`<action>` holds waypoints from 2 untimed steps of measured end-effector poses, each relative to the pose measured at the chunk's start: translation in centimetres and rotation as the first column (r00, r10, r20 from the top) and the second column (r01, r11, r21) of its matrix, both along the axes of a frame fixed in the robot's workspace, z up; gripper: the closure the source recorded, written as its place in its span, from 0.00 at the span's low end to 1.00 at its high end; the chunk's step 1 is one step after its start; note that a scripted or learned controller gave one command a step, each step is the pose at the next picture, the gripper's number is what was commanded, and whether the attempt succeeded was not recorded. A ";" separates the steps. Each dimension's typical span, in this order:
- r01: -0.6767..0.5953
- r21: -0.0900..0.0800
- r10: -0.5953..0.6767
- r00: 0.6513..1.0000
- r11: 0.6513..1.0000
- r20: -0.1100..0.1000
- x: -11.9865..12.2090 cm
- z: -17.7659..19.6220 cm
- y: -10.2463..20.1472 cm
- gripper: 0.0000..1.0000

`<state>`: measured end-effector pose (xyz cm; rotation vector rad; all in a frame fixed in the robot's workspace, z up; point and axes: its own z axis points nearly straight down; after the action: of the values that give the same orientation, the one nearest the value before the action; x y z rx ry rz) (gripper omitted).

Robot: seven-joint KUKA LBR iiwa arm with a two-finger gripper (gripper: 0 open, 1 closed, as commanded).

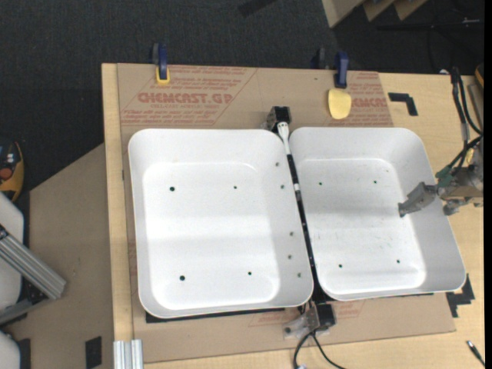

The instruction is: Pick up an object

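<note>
Two shallow white bins sit side by side on the bench, the left bin (pixel 154 229) and the right bin (pixel 361 275). My gripper (pixel 419 197) reaches in from the right, over the right bin's right-hand side, about midway along that wall. It shows as a small grey piece pointing left and slightly down, with the wrist hardware (pixel 461 184) behind it at the frame's edge. I see nothing held at the gripper. A small yellow object (pixel 339 103) lies on the board just beyond the right bin's far edge.
The bins rest on a brown board (pixel 200 91) held by two blue clamps (pixel 161 55) (pixel 341 67) at the far edge. A black bracket (pixel 278 117) sits between the bins at the back. Cables (pixel 461 114) hang at the right.
</note>
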<state>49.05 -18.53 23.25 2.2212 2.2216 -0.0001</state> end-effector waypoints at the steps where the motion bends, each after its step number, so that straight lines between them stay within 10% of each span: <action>1: -0.001 -0.002 0.001 1.000 1.000 0.003 0.1 1.1 0.0 1.00; 2: -0.002 -0.008 0.002 1.000 1.000 0.022 1.3 20.2 -0.1 1.00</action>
<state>50.34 -18.61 43.43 2.2037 2.2089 0.0150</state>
